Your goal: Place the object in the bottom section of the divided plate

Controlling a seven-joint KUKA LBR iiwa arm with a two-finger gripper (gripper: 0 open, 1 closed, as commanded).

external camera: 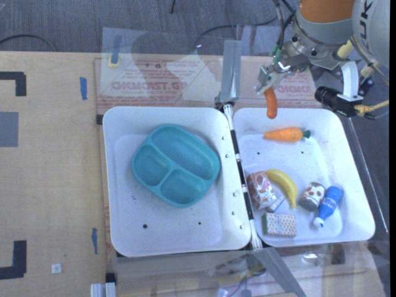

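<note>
Sausage (271, 104), small and orange-red, is held upright between the closed fingers of the gripper (268, 89), above the right bin's (352, 166) far edge. Carrying is judged under way; a move left to the teal divided plate (176, 164) is called for next. Fingertips are hard to make out.

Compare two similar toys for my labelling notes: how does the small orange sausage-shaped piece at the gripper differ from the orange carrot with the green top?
The small orange sausage-shaped piece hangs upright between the fingers of the gripper, above the right bin's far edge; the orange carrot with the green top lies flat on its side in the right white bin. The sausage piece is shorter, slimmer and darker orange; the carrot is longer, tapered and green-tipped. Both are orange and elongated.
</note>
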